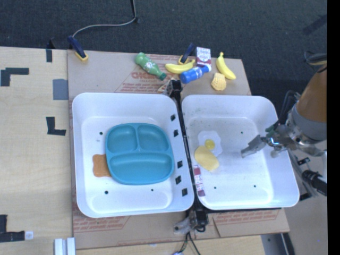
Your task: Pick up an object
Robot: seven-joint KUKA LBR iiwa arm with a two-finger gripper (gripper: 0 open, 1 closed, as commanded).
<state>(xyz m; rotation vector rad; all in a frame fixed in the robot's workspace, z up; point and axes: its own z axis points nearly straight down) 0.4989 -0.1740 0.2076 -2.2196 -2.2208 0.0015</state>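
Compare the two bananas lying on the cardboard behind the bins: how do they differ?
The left banana lies nearly level across the view, while the right banana runs at a slant, from upper left down to lower right. The left banana touches the blue bottle; the right banana lies apart from it, next to the yellow corn piece. Both are yellow, curved toy bananas.

You were looking at a robotics lab bench: two shallow white plastic bins (85,142) sat on taped brown cardboard (149,78), with black tape marks (13,74) on the pale wooden tabletop (32,158).
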